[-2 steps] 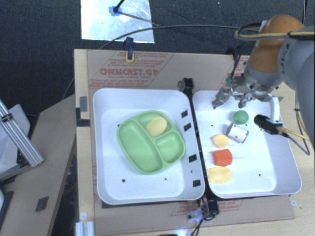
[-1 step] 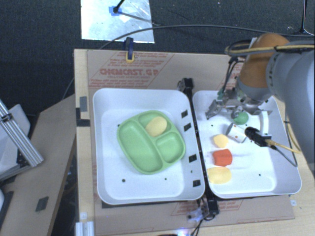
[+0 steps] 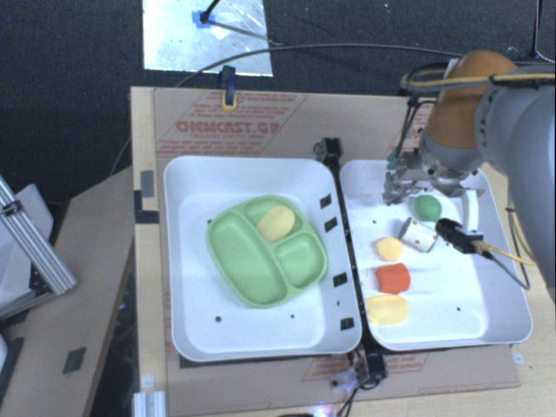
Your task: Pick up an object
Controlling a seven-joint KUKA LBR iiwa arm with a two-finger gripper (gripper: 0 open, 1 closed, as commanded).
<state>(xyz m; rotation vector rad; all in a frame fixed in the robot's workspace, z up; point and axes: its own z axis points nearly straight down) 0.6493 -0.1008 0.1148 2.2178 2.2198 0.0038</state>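
Observation:
My gripper (image 3: 396, 189) hangs over the back of the right bin (image 3: 499, 315), near its left wall. Just right of it and slightly nearer lies a green round object (image 3: 426, 207), close to the gripper but not visibly in it. A small white and silver object (image 3: 418, 235) lies in front of that. Nearer the camera, in a column, lie a small yellow piece (image 3: 389, 248), a red-orange block (image 3: 393, 277) and a pale yellow piece (image 3: 387, 308).
The left bin (image 3: 191, 320) holds a green divided plate (image 3: 248, 268) with a yellow object (image 3: 277, 222) in its back compartment. Black clips (image 3: 334, 224) line the wall between the bins. The arm (image 3: 512, 137) covers the right bin's back right corner.

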